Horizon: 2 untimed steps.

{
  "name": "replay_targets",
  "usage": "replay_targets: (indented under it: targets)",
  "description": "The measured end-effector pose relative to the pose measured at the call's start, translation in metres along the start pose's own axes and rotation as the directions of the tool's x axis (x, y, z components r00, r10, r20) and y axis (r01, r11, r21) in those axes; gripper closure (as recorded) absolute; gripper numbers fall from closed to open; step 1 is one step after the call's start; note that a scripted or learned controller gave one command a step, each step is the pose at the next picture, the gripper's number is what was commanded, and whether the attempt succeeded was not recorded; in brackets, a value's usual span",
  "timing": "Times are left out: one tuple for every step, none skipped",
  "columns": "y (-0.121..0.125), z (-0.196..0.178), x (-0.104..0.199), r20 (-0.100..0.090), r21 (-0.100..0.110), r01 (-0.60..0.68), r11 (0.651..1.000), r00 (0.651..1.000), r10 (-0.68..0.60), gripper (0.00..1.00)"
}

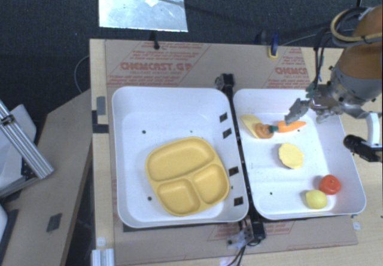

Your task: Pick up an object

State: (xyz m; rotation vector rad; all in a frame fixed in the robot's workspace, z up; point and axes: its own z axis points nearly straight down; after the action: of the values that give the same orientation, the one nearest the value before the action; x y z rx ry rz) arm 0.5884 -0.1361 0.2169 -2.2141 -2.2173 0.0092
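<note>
Hovering over the right bin [353, 196], the gripper [297, 113] touches a carrot [288, 127] (finger spread indiscernible).

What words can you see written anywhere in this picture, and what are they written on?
"CHEMCAST GP": red print on the brown sheet behind the left bin; the last letters are faint.
"CHEMCAST": partly readable red print on the same sheet behind the right bin, at.
Smaller red lines above and below both prints: too blurred to read.
Yellow tray, toy foods and arm: no readable text.
</note>
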Motion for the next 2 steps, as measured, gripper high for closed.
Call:
replay_targets:
  targets:
    - [0.003,-0.006,0.0,0.002,-0.011,0.002,1.0,1.0,-0.002,0.0]
    - [0.0,0.036,-0.003,0.002,-0.009,0.0,1.0,1.0,0.0,0.0]
